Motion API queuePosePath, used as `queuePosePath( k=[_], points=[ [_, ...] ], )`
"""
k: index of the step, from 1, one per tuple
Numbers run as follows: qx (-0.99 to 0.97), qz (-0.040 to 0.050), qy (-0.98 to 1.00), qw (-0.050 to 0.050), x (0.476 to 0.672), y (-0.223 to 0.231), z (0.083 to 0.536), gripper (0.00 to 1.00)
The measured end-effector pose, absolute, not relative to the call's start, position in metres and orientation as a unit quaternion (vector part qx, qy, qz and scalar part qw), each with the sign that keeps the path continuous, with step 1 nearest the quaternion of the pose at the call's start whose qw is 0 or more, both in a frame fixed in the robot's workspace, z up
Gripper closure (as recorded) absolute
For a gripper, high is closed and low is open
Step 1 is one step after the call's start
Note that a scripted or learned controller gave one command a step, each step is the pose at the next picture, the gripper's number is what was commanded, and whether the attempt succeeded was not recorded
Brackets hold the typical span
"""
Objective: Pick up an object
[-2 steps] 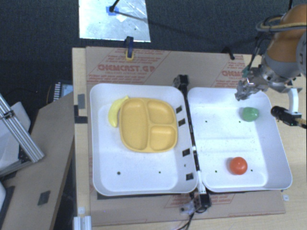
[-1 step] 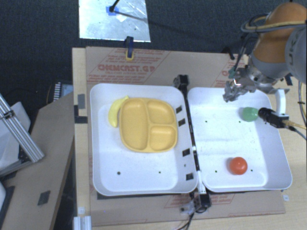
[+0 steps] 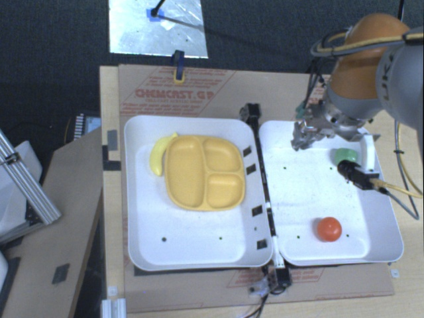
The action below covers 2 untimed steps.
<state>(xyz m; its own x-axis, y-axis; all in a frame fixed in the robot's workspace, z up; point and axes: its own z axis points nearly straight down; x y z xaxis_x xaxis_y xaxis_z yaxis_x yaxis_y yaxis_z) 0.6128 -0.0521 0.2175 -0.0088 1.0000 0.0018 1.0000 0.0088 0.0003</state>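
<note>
A: Where is the two-finger metal gripper sitting?

B: Over the far part of the shallow white right-hand bin, hanging from the grey arm with the orange band that reaches in from the right. Its tip is close to the bin floor.

A: Are the fingers spread or pressed together?

B: I cannot tell; they blur into one dark, shiny cluster from this angle. Nothing can be seen between them.

A: What could it pick up?

B: Just to the right of the gripper lies a small green rounded object, partly hidden behind a white and black piece of the wrist. Nearer the camera and a little right of the gripper, well apart from it, sits a small round orange-red ball on the bin floor.

A: And to its left?

B: The other shallow white bin, across the black divider. In it rests a yellow plastic tray with three compartments, and a yellow banana-shaped object touches that tray's left edge. Both are well apart from the gripper.
</note>
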Motion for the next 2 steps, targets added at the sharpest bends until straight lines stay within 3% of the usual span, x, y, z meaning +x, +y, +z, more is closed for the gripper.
queuePosePath(
  k=[2],
  points=[
    [-0.704, -0.0003, -0.711, 0.001, 0.580, 0.055, 0.214, 1.00]
  ],
)
